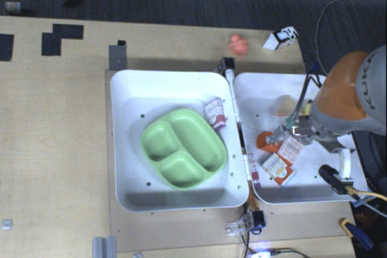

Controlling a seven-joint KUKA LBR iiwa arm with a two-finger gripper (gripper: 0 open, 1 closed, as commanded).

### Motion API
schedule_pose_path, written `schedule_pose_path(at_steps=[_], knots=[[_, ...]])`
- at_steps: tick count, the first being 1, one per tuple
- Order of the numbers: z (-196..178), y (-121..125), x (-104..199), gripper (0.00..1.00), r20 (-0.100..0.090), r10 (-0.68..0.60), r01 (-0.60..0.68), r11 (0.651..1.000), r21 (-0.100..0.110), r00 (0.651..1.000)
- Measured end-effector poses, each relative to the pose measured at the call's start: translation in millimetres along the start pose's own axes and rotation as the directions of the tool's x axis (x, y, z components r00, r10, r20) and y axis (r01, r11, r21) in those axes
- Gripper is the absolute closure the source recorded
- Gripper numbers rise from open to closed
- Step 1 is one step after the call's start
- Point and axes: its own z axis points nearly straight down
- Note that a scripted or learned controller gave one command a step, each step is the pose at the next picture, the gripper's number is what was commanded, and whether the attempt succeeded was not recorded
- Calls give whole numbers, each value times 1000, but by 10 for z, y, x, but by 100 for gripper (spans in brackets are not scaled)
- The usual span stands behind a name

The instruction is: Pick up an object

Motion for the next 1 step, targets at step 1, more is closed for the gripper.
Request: schedule_pose_path(at_steps=[1], knots=[[-118, 25, -4, 100, 3, -1, 1, 1000, -8, 1000]])
